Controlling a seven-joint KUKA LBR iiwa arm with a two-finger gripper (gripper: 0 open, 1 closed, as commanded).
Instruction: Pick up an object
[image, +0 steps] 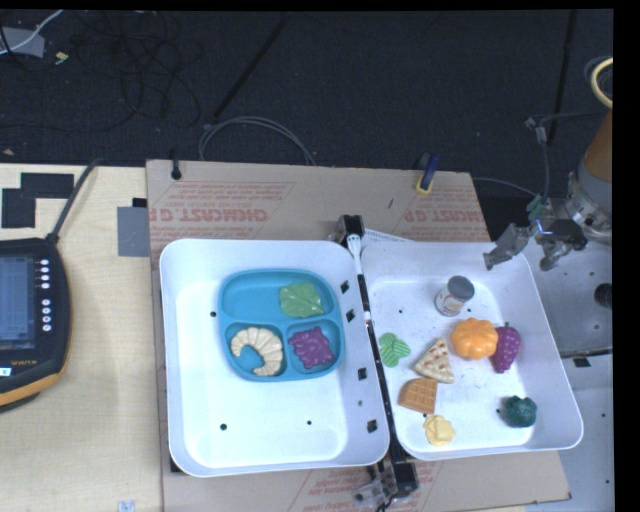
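The right bin (560, 400) holds several toy foods: a small silver can (455, 295), an orange pumpkin (473, 338), purple grapes (507, 348), a green leaf (394, 349), a tan wedge (436, 361), a brown waffle piece (418, 396), a yellow piece (438, 430) and a dark green lump (519, 410). My gripper (522, 256) hangs over the bin's far right corner, above and to the right of the can. Its fingers are spread apart with nothing between them.
The left bin (190, 400) bears a blue divided tray (232, 300) with a croissant (258, 349), a green leaf (301, 298) and purple grapes (313, 347). A teach pendant (20, 310) lies at the far left. Cables run across the dark floor behind.
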